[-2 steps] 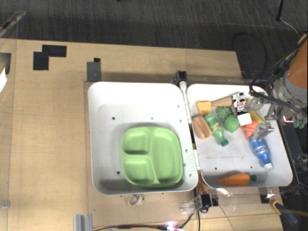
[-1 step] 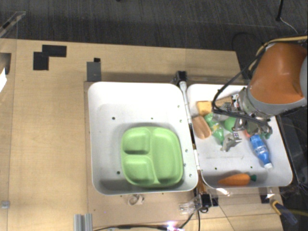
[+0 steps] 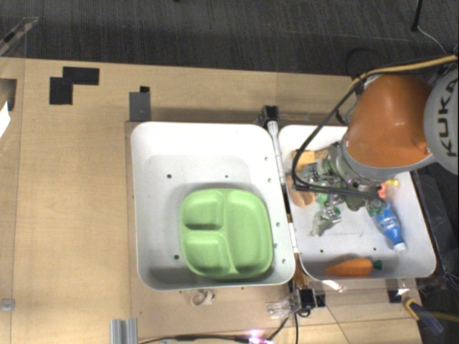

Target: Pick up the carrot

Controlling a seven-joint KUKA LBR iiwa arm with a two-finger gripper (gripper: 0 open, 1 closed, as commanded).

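Best bet: drop gripper (image 3: 326, 221), jaws apart w/ nothing held, onto carrot (image 3: 349, 267) nearer bin's (image 3: 423, 264) front wall; grip mid-body.

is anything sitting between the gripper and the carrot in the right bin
Nothing visible does. The gripper hangs over bare white bin floor, and the orange carrot lies beyond it by the near wall. The blue plastic bottle lies off to the side.

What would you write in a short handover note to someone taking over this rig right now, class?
Gripper: over the right bin, its middle part, nothing seen between its fingers.
Carrot: lying against the right bin's near wall, apart from the gripper.
Also in that bin: blue bottle. Left bin holds a green tray.
Done: no pick yet.
Left: move to the carrot, grasp, lift.
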